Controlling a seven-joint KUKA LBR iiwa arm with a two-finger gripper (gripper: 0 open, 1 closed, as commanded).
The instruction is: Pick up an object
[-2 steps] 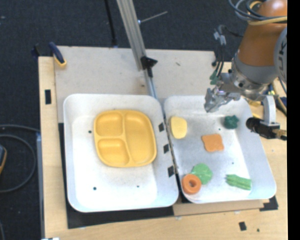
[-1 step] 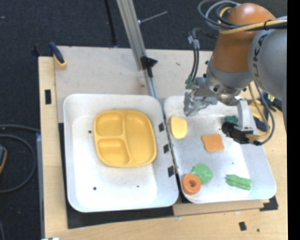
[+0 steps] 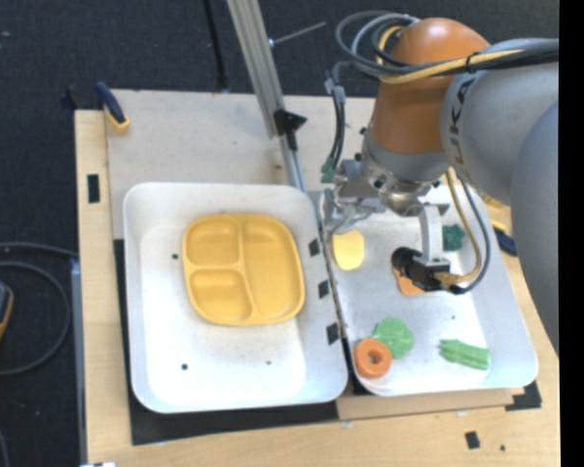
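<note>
My gripper (image 3: 343, 217) hangs over the left part of the right bin (image 3: 501, 300), close to the wall shared with the left bin. Just below it in the picture is a pale yellow object (image 3: 348, 251), touching or nearly touching the gripper's tip. I cannot tell whether the object is gripped or lying on the bin floor. The grey arm with its orange band (image 3: 423, 76) covers the bin's back part.
The right bin also holds an orange ring (image 3: 374, 357), a round green piece (image 3: 395, 335), a long green piece (image 3: 464, 354), an orange piece (image 3: 409, 283) partly behind a black fitting, and a teal piece (image 3: 454, 236). A yellow divided plate (image 3: 243, 268) lies in the left bin (image 3: 156, 358).
</note>
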